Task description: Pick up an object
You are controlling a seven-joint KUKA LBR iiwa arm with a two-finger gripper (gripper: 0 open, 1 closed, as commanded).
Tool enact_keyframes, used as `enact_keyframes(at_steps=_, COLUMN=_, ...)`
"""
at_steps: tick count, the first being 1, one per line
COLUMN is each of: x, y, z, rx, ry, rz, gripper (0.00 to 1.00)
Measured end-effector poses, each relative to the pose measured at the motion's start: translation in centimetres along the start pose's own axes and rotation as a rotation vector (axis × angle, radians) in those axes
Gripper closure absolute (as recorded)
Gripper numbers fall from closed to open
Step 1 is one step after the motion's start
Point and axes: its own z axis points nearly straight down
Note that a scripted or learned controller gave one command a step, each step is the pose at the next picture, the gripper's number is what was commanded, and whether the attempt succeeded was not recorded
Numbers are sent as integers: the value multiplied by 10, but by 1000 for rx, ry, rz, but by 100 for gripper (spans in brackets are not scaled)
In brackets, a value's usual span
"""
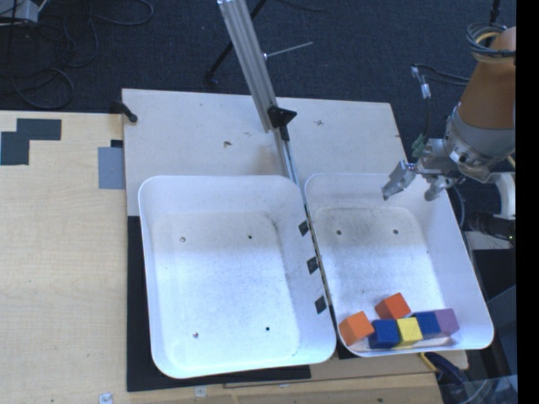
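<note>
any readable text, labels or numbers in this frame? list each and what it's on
None: no word, brand, number or sign can be read.
The coloured blocks in the right bin have plain faces.
The left bin carries only small dark specks, not characters.
The black clips along the seam between the bins are unmarked.
The gripper and the orange band show no legible label.

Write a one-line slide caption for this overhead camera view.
Open two-finger hand above right shallow white bin; coloured cubes cluster at its near edge.
</note>
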Motion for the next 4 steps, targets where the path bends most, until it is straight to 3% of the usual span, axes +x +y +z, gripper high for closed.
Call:
enact_keyframes(at_steps=1, x=30, y=3, z=124, rx=7, ry=3, rz=4, gripper=0)
enact_keyframes(at_steps=2, x=10, y=-8, z=145, rx=1, ry=1, rz=7, gripper=0)
enact_keyframes(at_steps=3, x=13, y=-85, z=93, rx=0, ry=1, rz=7, gripper=0)
enact_keyframes(at_steps=4, x=-7, y=10, z=117, rx=-5, ry=-1, rz=2, gripper=0)
